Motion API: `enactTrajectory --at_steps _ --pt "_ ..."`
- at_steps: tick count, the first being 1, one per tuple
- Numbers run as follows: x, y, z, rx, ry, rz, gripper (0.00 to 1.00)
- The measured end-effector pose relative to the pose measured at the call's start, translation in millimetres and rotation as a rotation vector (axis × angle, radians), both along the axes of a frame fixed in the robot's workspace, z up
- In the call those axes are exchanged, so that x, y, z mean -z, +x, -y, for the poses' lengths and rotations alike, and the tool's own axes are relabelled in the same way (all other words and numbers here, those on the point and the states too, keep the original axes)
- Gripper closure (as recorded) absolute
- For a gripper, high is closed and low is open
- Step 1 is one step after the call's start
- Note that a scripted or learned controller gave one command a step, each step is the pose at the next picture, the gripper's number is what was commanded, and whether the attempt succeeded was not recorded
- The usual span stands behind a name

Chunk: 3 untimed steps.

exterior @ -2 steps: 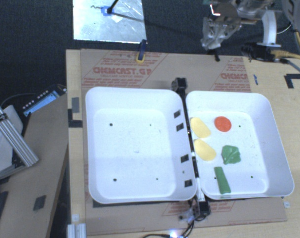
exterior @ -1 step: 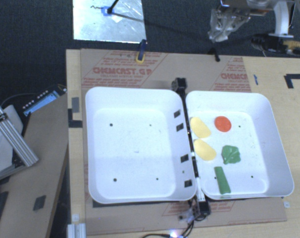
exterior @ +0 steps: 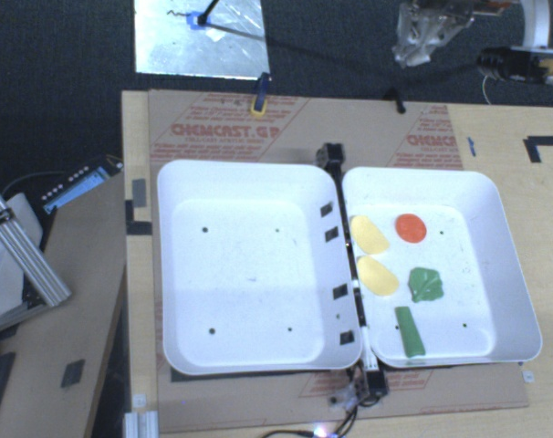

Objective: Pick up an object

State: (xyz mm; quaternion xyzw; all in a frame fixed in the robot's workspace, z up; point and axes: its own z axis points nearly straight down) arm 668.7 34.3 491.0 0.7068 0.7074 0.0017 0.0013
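The right bin (exterior: 495, 210) holds several small objects. A round red-orange piece (exterior: 411, 228) lies near the bin's middle. Two yellow pieces lie along its left side, one (exterior: 369, 234) above the other (exterior: 379, 276). A green leafy piece (exterior: 426, 284) sits right of the lower yellow one, and a long green stick (exterior: 409, 330) lies near the front wall. My gripper (exterior: 421, 42) hangs high at the top of the view, beyond the bench's back edge and well away from the bins, with nothing visibly in it.
The left bin (exterior: 176, 190) sits beside the right one, joined by a black clip strip (exterior: 342, 263). Both rest on a cardboard sheet (exterior: 222, 126). A shiny metal plate (exterior: 199, 24) lies at the back left. An aluminium frame (exterior: 21, 254) stands at the far left.
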Motion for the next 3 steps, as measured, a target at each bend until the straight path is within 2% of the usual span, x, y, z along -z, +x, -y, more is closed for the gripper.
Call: enactTrajectory --at_steps 1,3 --pt "-42 0 -9 -0.004 0.000 0.002 1.00" --pt "-44 0 71 0.003 -0.002 -0.001 1.00"
